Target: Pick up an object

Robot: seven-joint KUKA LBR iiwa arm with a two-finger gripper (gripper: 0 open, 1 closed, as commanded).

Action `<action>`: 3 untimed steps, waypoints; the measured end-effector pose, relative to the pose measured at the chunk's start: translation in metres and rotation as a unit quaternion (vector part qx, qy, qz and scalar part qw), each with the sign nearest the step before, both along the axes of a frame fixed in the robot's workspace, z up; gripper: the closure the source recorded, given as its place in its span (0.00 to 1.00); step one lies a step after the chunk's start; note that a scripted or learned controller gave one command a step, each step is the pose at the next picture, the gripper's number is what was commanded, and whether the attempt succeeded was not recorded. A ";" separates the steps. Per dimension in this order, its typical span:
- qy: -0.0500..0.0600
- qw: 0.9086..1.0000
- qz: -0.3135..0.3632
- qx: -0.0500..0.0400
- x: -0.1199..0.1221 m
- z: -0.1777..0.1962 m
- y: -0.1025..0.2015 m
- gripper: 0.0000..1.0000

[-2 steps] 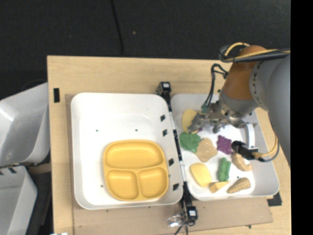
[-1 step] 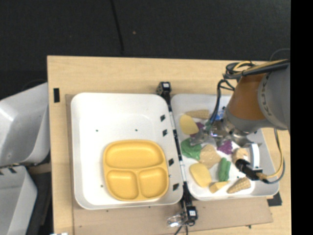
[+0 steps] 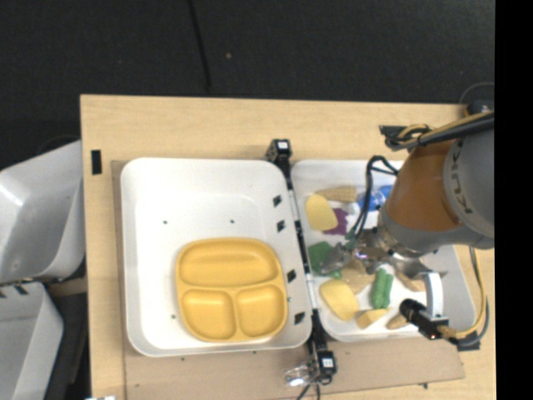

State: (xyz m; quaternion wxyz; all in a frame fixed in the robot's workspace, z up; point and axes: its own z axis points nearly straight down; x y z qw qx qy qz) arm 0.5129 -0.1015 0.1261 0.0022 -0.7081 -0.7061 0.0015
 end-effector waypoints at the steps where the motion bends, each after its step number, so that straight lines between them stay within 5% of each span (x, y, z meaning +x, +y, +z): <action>1: -0.001 1.000 -0.004 0.000 0.002 0.008 -0.002 1.00; 2: -0.006 1.000 0.005 0.000 -0.022 0.119 0.045 1.00; 3: -0.004 1.000 0.008 0.001 -0.022 0.172 0.135 1.00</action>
